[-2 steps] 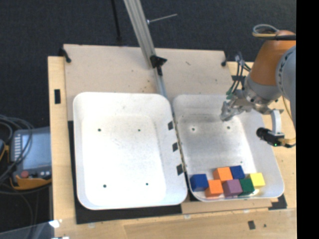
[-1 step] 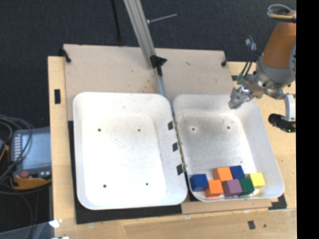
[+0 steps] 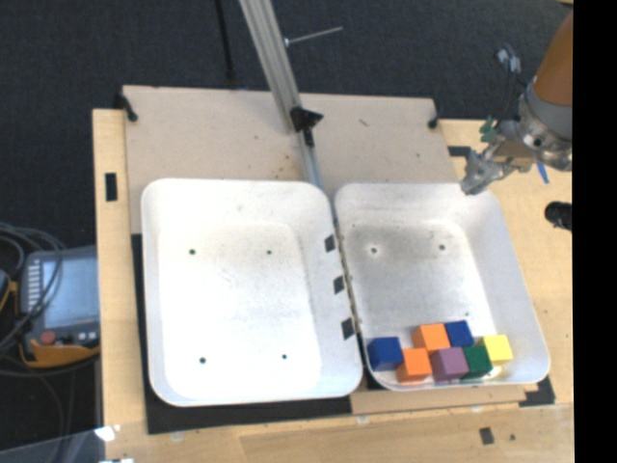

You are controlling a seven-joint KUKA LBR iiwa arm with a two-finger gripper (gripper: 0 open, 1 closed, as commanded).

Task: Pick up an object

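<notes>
Several small coloured blocks lie clustered in the near right corner of the right bin [image 3: 487, 222]: a blue block [image 3: 385, 352], two orange blocks [image 3: 433, 337] [image 3: 415, 363], a second blue block [image 3: 459, 333], a purple block [image 3: 448, 363], a green block [image 3: 476, 359] and a yellow block [image 3: 497, 347]. My gripper [image 3: 476, 175] hangs over the far right corner of that bin, well away from the blocks, with nothing seen between its fingers. The arm's orange band [image 3: 554, 66] shows at the upper right.
The left bin [image 3: 164, 210] sits beside the right one, joined by small black clips [image 3: 339, 285]. A slanted aluminium rail [image 3: 275, 61] rises behind the bins. A handheld controller with cables [image 3: 53, 307] lies off the bench at the left.
</notes>
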